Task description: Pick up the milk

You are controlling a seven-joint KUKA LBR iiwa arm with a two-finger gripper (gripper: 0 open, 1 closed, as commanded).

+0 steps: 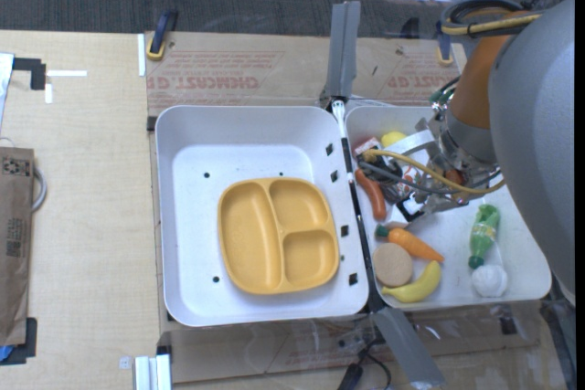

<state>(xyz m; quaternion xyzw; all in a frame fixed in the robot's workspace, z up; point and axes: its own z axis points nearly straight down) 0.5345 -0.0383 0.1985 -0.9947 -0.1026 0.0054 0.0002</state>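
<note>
A grey arm [539, 151] reaches in from the right over a crowded white bin [457, 228], and your landmark is the carrot [416, 244] lying near that bin's middle. The gripper [413, 187] sits low just above the carrot, wrapped in yellow and black cables [430, 176], so you cannot tell whether the claw is open or closed, and nothing can be seen held in it. The milk is hard to pick out. The likeliest candidate is a small red and white piece [366, 145] up and to the left of the carrot, against the bin wall, partly hidden. Treat that as a guess. The main risk is grabbing the wrong thing: a sausage [370, 194] lies just left of the carrot, directly beside the gripper, and a yellow piece [393, 140] sits well above the carrot next to the supposed milk. The nearby wall could block the claw from closing around the milk or make it slip out. The loose cables might snag or drag toys. A round biscuit [394, 266] and banana [416, 285] below the carrot, and a green bottle [484, 231] to its right, seem safely clear.
</note>
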